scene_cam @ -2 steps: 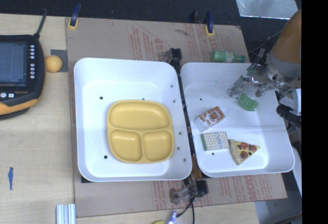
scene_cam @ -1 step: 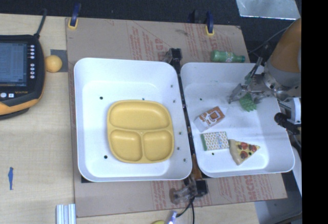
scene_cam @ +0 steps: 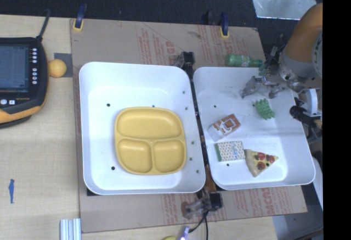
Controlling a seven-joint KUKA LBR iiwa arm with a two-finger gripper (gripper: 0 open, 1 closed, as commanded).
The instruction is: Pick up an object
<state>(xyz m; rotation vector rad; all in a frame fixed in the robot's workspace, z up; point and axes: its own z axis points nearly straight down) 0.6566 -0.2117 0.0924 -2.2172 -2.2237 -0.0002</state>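
My gripper (scene_cam: 262, 83) hovers at the upper right of the frame over the right bin (scene_cam: 299, 178), fingers spread apart with nothing between them. The green toy (scene_cam: 264, 108) sits just below it in that bin. It looks light, small and knobbly, so I judge a pinch across its narrow middle safest; the flat pizza slice (scene_cam: 259, 161) would be harder to lift.

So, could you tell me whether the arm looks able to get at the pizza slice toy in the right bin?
Probably yes. The pizza slice toy lies flat in the right bin with open floor around it, and the pincer hangs over that bin's far end with nothing between them.
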